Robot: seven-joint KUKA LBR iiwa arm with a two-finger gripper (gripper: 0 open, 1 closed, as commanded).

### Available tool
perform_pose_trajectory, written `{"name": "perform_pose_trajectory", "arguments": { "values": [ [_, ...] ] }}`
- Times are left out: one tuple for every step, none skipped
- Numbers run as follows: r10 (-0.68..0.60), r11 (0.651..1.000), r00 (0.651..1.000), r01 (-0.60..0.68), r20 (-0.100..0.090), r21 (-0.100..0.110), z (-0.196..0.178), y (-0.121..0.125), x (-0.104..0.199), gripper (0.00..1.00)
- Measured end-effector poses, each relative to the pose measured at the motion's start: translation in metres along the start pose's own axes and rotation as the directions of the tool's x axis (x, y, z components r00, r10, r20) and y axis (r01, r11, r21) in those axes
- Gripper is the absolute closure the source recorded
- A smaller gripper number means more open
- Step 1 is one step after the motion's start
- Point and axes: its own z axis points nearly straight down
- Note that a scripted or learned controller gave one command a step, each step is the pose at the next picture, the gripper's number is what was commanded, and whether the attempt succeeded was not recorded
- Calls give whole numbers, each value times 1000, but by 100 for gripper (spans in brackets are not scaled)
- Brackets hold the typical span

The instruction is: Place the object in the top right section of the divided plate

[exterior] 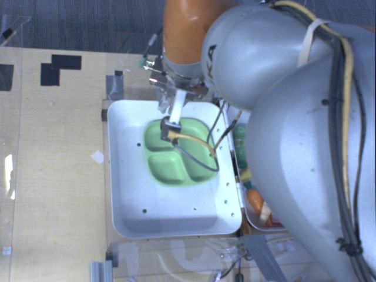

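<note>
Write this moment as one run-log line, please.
pincer: over green divided plate | plate: in left white bin | grasp: cannot tell

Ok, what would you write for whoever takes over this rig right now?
Gripper: above the top edge of the green divided plate; whether it holds anything cannot be told.
Plate: lies in the left bin, toward its upper right.
Small coloured items: in the right bin, largely behind the arm.
Done: the arm is positioned over the plate.
Left: placing an object in the top right section is unconfirmed; check it.

Divided plate (pixel 171 170) in left bin (pixel 126 187)
</note>
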Motion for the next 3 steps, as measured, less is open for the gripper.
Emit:
{"name": "perform_pose_trajectory", "arguments": {
  "values": [
    [0, 1000, 1000, 0, 0, 0, 0, 0, 0, 0],
    [-29, 1000, 1000, 29, -1, 1, -15, -54, -16, 0],
    [-26, 1000, 1000, 26, -3, 1, -25, -51, -17, 100]
  ]
}}
